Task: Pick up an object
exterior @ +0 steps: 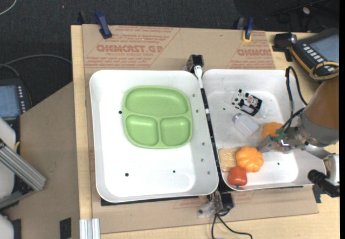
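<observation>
From my remote seat I saw the two shallow white bins side by side on the bench. The left bin point(108, 141) held a green divided plate point(158, 116), three compartments in all, one wide section at the far side and two smaller ones at the near side; it lay flat toward the far half of the bin, apart from the walls.

The right bin point(285, 176) held everything else. A small black-and-white toy point(247, 101) lay toward its far side, and just nearer than that sat a clear, pale plastic piece point(246, 123). At the near edge I made out an orange pumpkin-like toy point(249, 158), lobed and rounded, with a red tomato-like toy point(237, 177) touching it on its near-left side. A tan cracker-like piece point(227, 158) lay against the bin's left wall, just beside the pumpkin. A second orange object point(271, 128) sat between the clear piece and the arm; part of it was covered by the tool.

The arm point(326, 114) reached in from the right, low over the right bin. Its gripper point(276, 142) sat just right of the pumpkin and just near of the second orange object. I could not tell how the tool stood, nor whether anything was in it. The pumpkin rested on the bin floor
</observation>
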